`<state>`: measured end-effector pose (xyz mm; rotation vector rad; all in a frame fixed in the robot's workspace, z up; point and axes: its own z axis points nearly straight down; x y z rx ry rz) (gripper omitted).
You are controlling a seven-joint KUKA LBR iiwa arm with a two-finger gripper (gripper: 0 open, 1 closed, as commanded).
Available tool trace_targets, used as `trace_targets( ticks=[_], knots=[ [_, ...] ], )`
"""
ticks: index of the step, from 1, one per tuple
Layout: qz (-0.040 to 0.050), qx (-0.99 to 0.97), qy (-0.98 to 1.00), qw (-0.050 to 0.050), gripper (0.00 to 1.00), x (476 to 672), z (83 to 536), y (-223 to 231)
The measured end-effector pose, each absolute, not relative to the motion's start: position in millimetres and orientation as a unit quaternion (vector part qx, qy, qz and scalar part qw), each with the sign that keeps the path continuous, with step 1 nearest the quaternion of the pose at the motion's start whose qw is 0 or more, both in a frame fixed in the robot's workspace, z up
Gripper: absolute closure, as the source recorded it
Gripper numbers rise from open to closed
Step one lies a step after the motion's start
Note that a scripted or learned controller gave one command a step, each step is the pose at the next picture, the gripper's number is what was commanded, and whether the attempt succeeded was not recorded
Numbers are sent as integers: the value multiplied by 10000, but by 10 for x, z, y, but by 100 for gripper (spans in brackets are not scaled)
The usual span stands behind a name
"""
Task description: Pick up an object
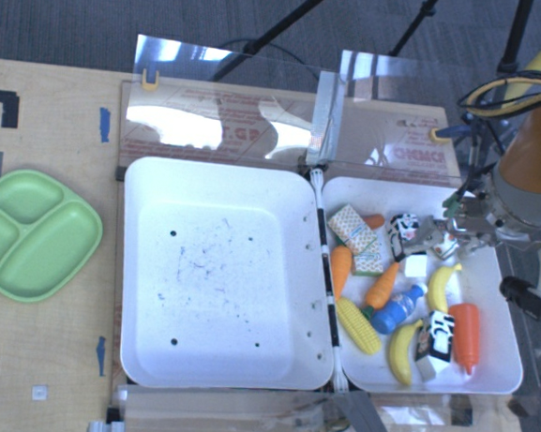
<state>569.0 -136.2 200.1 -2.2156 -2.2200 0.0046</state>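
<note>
Two white bins sit side by side on the table (55, 97); the right bin (502, 372) holds the toys (corn cob (358, 325), bananas, carrots). I cannot tell the hand's (450, 234) state; it hangs over that bin's far right corner.
</note>
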Motion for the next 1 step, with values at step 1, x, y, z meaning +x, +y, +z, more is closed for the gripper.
trace_targets(
  ticks=[1],
  knots=[
    [-32, -7017, -7125, 42, 0, 5439, 986, -2083]
  ],
)
